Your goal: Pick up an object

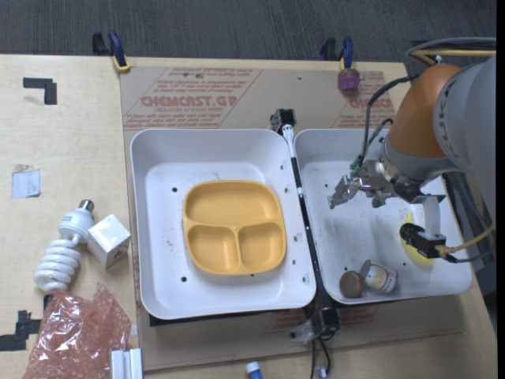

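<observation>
Fingers of the gripper (345,193) look spread apart with nothing between them, hanging above the bare floor of the right bin (331,239). Candidate objects lie at that bin's near edge: a brown ball (351,283) touching a small tipped-over jar (380,278). Yellow divided tray (234,227) sits in the left bin (158,212).

The gripper (341,193) is hanging over the right bin (331,235); a yellow divided plate (234,226) is lying in the left bin (158,212).
</observation>
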